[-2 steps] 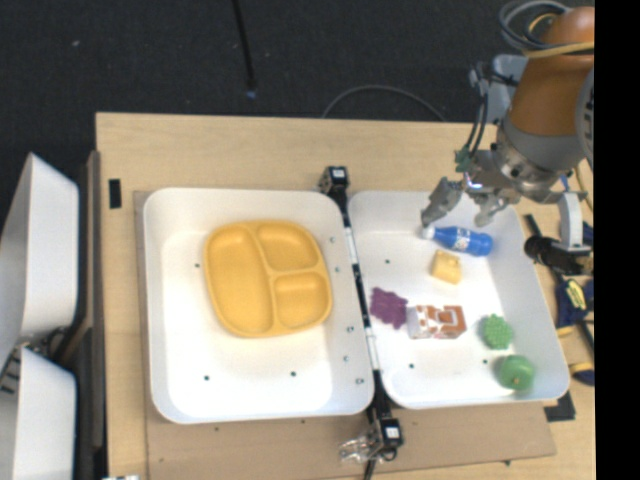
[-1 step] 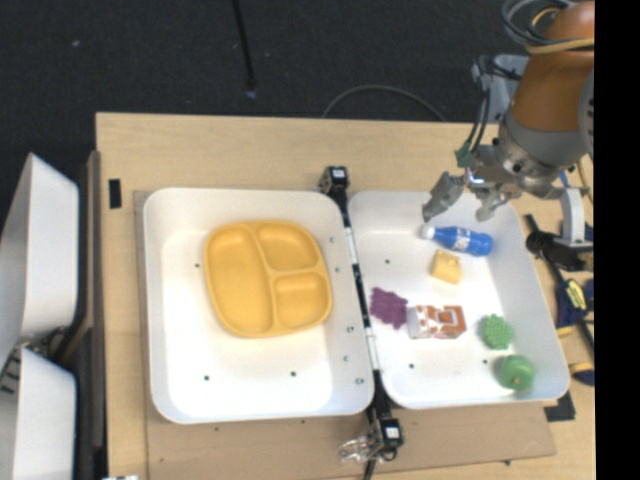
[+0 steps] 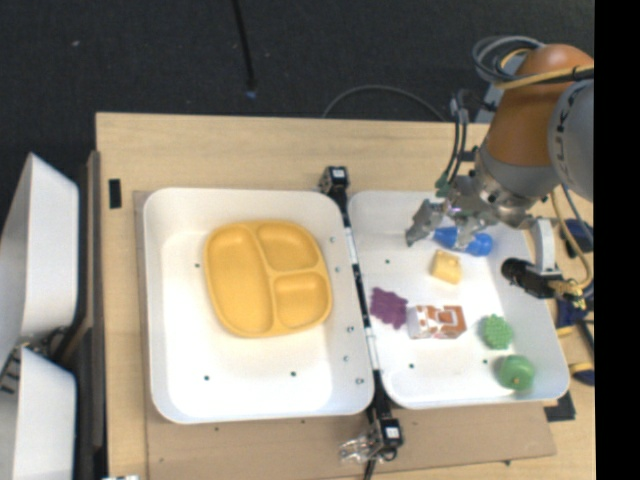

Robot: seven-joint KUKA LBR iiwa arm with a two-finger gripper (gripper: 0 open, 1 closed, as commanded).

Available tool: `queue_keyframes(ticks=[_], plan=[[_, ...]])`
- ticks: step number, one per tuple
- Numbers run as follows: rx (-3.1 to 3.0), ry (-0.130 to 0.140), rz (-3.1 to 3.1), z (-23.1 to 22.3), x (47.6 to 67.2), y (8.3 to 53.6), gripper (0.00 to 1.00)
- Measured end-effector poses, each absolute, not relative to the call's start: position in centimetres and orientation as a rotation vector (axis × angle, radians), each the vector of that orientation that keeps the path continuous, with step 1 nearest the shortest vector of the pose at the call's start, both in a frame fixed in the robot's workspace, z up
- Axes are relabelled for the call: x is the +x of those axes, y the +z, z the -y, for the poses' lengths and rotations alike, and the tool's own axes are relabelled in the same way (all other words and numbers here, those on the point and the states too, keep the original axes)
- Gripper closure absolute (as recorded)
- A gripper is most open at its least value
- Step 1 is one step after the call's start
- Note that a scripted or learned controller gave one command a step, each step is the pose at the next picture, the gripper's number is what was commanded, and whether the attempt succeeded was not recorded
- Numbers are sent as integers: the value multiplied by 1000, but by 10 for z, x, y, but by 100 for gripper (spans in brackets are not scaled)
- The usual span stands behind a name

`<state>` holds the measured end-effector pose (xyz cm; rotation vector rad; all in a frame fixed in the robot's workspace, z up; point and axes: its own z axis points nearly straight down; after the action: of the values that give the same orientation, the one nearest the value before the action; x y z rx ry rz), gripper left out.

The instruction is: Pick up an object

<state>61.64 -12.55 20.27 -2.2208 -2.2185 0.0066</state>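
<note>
My gripper (image 3: 441, 230) hangs over the far part of the right bin (image 3: 400, 368), its fingers spread open. A blue object (image 3: 477, 242) lies right under and beside the fingers; nothing is lifted. Nearer in the same bin are a yellow wedge (image 3: 446, 266), a purple piece (image 3: 388, 307), a brown-and-white block (image 3: 439, 321), a green bumpy ball (image 3: 495, 330) and a green apple-like toy (image 3: 515, 370).
The left bin (image 3: 170, 368) holds a yellow divided tray (image 3: 268, 276). A black clip (image 3: 334, 179) sits at the far end of the divider between the bins. Black and blue hardware (image 3: 540, 278) juts in at the right bin's right rim.
</note>
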Motion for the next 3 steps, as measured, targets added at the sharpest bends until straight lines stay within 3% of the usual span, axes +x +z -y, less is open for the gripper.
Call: queue_keyframes(ticks=[2,3], plan=[[-2225,6,2216,124,615,108,0],[-2233,-4,2216,125,617,123,100]])
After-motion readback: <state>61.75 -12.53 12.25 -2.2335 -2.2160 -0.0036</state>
